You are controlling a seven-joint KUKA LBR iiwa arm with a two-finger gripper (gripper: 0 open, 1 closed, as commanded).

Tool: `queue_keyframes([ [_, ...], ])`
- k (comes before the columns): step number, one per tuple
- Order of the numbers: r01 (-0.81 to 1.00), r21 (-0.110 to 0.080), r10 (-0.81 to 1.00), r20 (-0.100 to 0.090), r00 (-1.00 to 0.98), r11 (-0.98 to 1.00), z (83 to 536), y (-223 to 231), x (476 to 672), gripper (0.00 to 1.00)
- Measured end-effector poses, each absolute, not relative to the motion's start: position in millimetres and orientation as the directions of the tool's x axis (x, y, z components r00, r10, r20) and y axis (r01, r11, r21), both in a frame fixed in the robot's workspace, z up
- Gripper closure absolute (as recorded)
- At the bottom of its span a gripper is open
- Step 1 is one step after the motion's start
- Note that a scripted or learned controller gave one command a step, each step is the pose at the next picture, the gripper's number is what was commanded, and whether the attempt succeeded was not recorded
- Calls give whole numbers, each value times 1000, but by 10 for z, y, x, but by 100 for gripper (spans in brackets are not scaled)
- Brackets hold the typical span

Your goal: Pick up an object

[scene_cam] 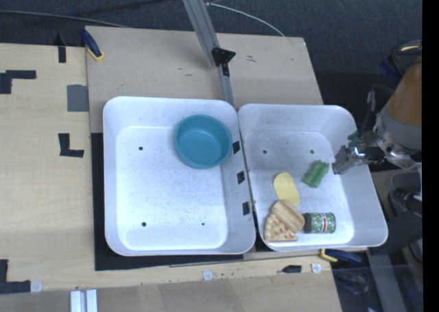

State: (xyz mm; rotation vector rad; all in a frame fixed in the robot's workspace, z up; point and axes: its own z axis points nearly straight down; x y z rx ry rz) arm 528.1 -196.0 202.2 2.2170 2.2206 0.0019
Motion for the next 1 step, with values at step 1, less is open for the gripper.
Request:
queue_keyframes([
  [1,1000,1,1000,0,-1,1,2263,-1956,5287,100],
])
